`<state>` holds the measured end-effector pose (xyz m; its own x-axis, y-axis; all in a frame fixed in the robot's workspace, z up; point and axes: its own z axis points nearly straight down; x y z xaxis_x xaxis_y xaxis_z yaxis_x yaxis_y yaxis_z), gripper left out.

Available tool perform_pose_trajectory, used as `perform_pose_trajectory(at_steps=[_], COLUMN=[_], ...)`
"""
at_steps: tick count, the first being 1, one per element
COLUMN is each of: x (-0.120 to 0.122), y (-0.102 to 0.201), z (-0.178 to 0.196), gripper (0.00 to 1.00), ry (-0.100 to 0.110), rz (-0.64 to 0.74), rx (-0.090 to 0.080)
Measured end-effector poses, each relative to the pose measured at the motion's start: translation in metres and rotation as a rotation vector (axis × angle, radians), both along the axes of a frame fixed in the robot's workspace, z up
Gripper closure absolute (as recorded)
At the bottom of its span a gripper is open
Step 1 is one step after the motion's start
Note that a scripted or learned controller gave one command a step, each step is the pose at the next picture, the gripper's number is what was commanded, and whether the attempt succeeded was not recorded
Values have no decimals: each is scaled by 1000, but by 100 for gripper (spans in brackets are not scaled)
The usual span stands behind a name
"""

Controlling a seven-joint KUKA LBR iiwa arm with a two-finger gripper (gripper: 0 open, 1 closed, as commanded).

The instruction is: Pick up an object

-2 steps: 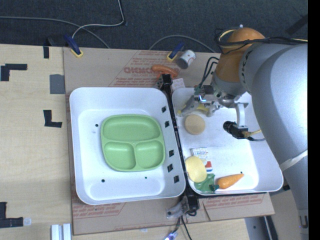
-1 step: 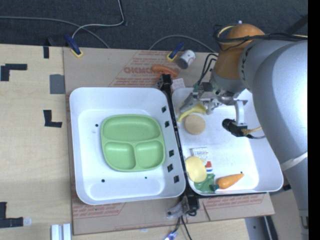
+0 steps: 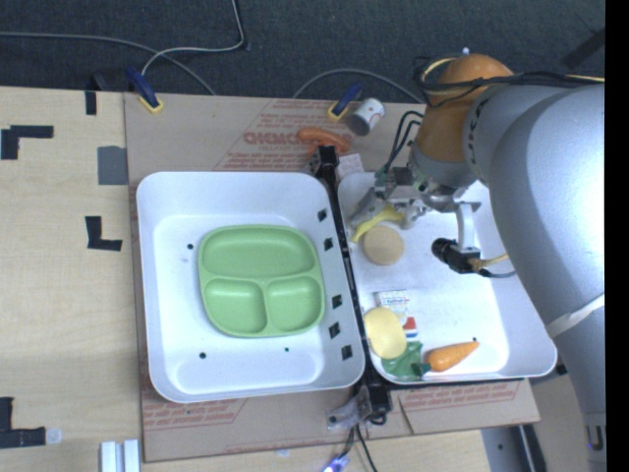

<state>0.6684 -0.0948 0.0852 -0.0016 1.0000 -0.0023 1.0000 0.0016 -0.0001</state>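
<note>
Banana in the right bin, far-left corner, below the gripper: probably light, smooth, curved. Grasp mid-body, across its width. Grip state: cannot tell.

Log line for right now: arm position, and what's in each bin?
gripper: low in right bin, near yellow banana and tan ball | front corner: carrot | left bin: green divided tray

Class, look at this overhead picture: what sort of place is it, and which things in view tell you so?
Probably a robotics lab test bench. A grey robot arm reaches over two white bins, toy food such as a carrot lies in one, and cables trail behind.
</note>
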Motion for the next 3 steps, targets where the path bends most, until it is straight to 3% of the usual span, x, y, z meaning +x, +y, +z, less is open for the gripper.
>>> perform_pose_trajectory(at_steps=[2, 3], x=[-12, 0], y=[-3, -3], z=[0, 0], gripper=[0, 0], ry=[-2, -1], rz=[0, 1], rx=[0, 2])
